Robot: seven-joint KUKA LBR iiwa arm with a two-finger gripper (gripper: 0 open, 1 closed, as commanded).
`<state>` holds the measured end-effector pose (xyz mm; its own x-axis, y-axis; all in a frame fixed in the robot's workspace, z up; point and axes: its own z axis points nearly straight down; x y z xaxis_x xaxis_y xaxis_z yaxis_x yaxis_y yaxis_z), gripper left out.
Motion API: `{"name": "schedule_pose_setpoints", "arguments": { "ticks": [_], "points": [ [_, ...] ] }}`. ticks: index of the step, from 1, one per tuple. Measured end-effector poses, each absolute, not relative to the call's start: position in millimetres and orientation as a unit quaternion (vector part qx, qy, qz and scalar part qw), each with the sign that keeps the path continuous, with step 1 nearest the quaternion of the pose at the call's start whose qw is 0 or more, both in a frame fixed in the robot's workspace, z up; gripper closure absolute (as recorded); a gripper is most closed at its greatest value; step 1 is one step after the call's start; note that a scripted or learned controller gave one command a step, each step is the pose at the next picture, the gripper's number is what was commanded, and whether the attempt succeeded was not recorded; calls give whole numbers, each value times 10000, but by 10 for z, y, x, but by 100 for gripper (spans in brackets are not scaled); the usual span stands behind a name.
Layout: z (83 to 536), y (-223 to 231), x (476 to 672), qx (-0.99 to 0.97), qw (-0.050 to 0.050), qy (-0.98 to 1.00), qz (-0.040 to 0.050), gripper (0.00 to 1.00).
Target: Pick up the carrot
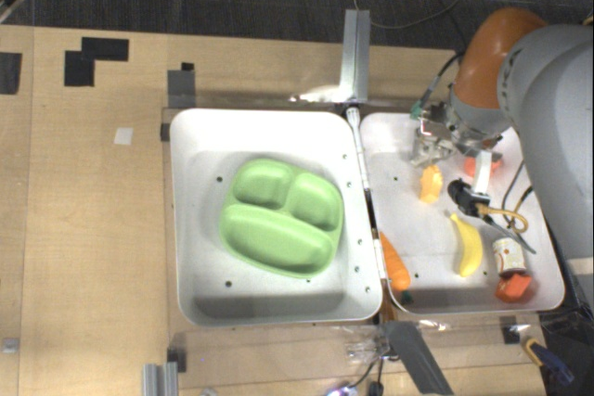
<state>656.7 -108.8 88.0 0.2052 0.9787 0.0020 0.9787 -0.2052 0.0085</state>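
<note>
In the right-hand shallow white plastic bin (pixel 418 232), far end: grey arm with orange band reaches in from the view's right, two-finger gripper (pixel 434 149) low over the bin floor. Gripper opening: cannot tell, the metal parts blur together at this angle. Nothing visibly held.

Long orange tapered carrot (pixel 396 265): lies along the bin's left wall, near the front-left corner, pointed end toward the far side. Well apart from the gripper, untouched.

Other contents, same bin:
- small yellow rounded lump (pixel 431 185), just beside the gripper on its near side; contact not clear.
- yellow curved banana (pixel 467 247), mid-floor, lengthwise front to back, between carrot and right wall.
- small red-and-white item (pixel 482 167), close under the wrist; shape not readable.
- small white cylinder with dark label (pixel 506 254), near the front-right corner, with an orange-red rounded piece (pixel 514 288) just in front of it.

Left-hand white bin (pixel 200 162): one green moulded plastic divided plate (pixel 280 218), three compartments, roughly central, turned at a slant.
</note>
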Motion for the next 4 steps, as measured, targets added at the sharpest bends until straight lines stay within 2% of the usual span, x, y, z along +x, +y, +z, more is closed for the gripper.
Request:
{"name": "schedule_pose_setpoints", "arguments": {
  "ticks": [1, 2, 3, 4],
  "points": [
    [874, -1094, 6562, 7763, 23, 6303, 27, 0],
    [887, -1447, 6146, 7255, 39, 6882, 30, 0],
    [1014, -1425, 6176, 7252, 60, 6885, 70, 100],
    [904, -1199, 5973, 7403, 54, 6723, 49, 100]
  ]
}}
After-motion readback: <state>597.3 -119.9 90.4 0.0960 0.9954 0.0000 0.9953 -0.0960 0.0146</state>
